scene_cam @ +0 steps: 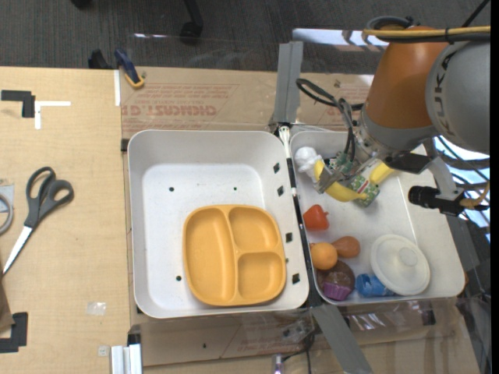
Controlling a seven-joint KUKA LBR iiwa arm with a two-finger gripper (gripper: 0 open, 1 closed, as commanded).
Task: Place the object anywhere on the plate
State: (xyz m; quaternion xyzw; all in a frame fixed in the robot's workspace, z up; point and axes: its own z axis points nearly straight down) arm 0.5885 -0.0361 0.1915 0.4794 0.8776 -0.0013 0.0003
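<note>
Gripper (348,179) is low in the right bin (437,287), right on top of the banana (347,192). Can't tell how far the fingers are open or whether they've got anything: wrist and green board block the tips.

Banana sits directly under the fingers, touching or nearly so. Its long axis runs roughly left-right, tilted a bit, with yellow ends poking out on both sides of the fingers. A white thing (306,160) lies just left of them.

The plate (234,254) is the key relation: it's in the left bin (156,209), well off to the fingers' left and nearer the camera, across the wall between the bins. My guess: if the grasp is good, the move is lift, clear the wall, travel left, drop anywhere on the plate. The red piece (316,218) and oranges (335,252) lie between, so lift height matters.
</note>
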